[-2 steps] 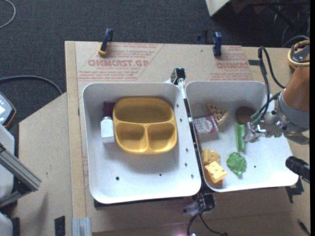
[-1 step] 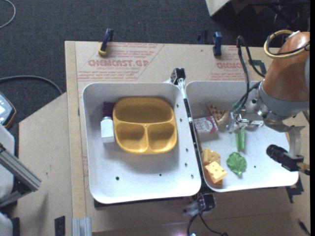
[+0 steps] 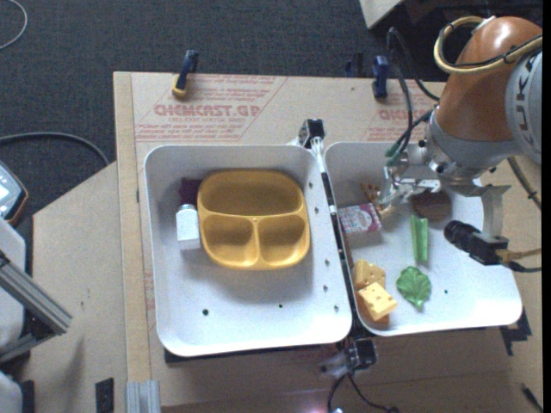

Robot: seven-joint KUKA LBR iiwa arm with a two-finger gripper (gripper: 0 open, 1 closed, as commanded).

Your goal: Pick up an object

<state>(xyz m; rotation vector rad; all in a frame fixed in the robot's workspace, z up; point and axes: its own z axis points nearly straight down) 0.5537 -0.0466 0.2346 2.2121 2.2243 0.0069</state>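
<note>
Right now the gripper (image 3: 392, 189) hangs low over the right bin (image 3: 508, 304), near its back end. I cannot tell what state the gripper is in, because the metal parts blur together there, and I cannot see anything clearly held in it.

Many small things lie in this bin. A small pink packet (image 3: 358, 219) sits just beside the gripper, on the side toward the left bin (image 3: 164, 256) and a bit closer to the front. A brown piece (image 3: 428, 204) lies just on the gripper's other side, under the arm. A long green bean (image 3: 419, 239) lies a little in front of the gripper, and its long side points from back to front. Farther forward are a green leaf (image 3: 414, 285) and two yellow cheese blocks (image 3: 374, 292).

I think the pink packet is the nearest thing to grab. To get it, the gripper would need to slide a short way toward the left bin and go down.

The yellow tray (image 3: 253, 218) and a little white bottle (image 3: 188, 227) sit in the left bin, well apart from the gripper.
</note>
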